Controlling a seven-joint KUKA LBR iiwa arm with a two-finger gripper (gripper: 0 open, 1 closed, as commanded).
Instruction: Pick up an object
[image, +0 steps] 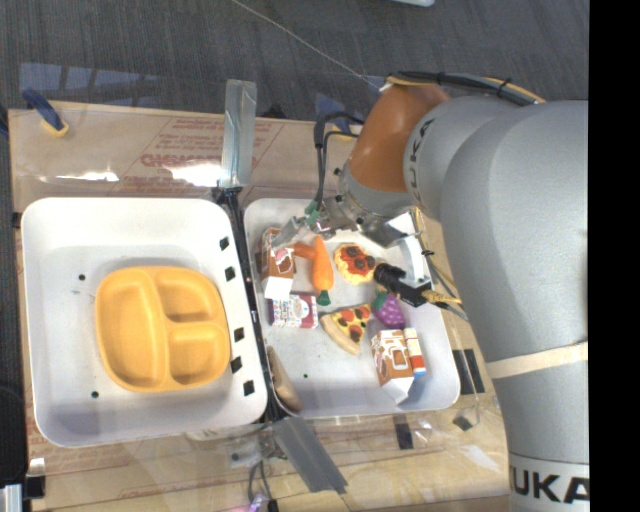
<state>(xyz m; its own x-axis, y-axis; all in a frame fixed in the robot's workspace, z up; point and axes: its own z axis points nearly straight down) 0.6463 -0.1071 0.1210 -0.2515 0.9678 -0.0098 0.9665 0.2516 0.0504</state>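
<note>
Arm looms over right bin. Gripper sits at the bin's far side, just above the carrot: orange, tapered, green tip. Finger opening: cannot tell.

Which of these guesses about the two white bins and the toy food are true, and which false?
1. The yellow divided tray lies in the left bin. True.
2. The toy carrot lies in the left bin. False: it is in the right bin, among the other toy food.
3. A pizza slice lies in the right bin. True.
4. The purple grapes sit on the yellow tray. False: they are in the right bin.
5. The arm reaches over the left bin. False: it hangs over the right bin.
</note>
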